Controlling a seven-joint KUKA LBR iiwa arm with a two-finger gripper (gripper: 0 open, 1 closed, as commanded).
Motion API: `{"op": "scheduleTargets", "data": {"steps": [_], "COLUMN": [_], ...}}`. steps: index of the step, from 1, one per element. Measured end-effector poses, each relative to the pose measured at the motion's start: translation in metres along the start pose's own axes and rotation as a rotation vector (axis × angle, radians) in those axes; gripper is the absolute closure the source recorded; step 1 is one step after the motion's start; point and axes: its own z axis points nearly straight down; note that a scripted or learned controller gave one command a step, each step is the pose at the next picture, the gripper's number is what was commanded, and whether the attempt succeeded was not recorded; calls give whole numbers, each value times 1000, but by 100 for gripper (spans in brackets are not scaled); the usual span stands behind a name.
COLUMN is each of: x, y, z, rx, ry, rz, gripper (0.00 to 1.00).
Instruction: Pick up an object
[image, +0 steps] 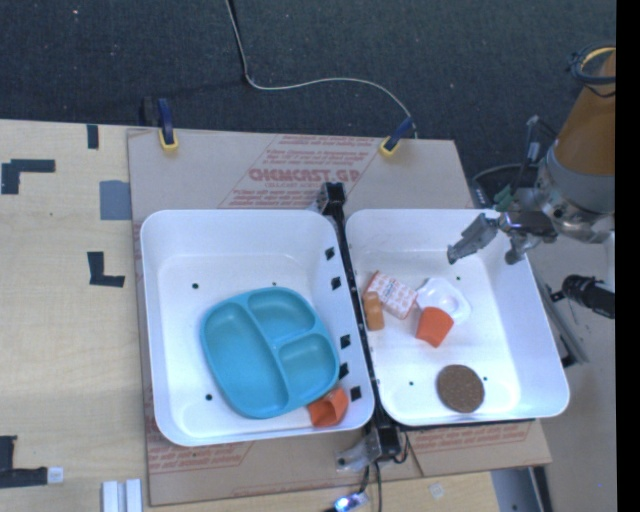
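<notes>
Open gripper above right bin; 2 orange cups

place: robotics lab | cues: clamped board, taped bench, two white bins, cable
</notes>
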Motion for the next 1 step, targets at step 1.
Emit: {"op": "scheduleTargets", "data": {"steps": [1], "x": [-3], "y": [5], "z": [62], "rx": [6], "ry": [1], "rz": [1], "gripper": [0]}}
